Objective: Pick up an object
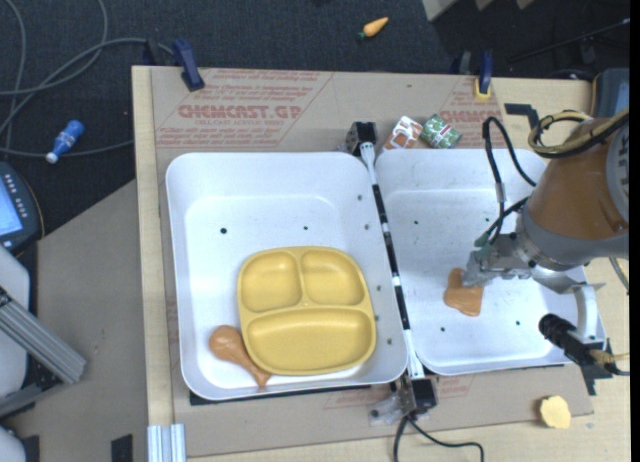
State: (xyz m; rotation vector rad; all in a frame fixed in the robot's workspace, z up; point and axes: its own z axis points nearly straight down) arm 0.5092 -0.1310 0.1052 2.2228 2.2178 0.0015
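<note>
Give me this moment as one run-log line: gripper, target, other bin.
gripper: low in right white bin | target: flat tan toast-shaped piece, at gripper tip, grasp unconfirmed | left white bin: yellow divided plastic tray, orange drumstick toy

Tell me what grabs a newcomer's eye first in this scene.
The yellow divided plate dominates the left bin, with an orange drumstick-shaped toy tucked against its lower left edge. In the right bin, the grey and orange arm's end effector sits right over a tan toast-like piece.
</note>
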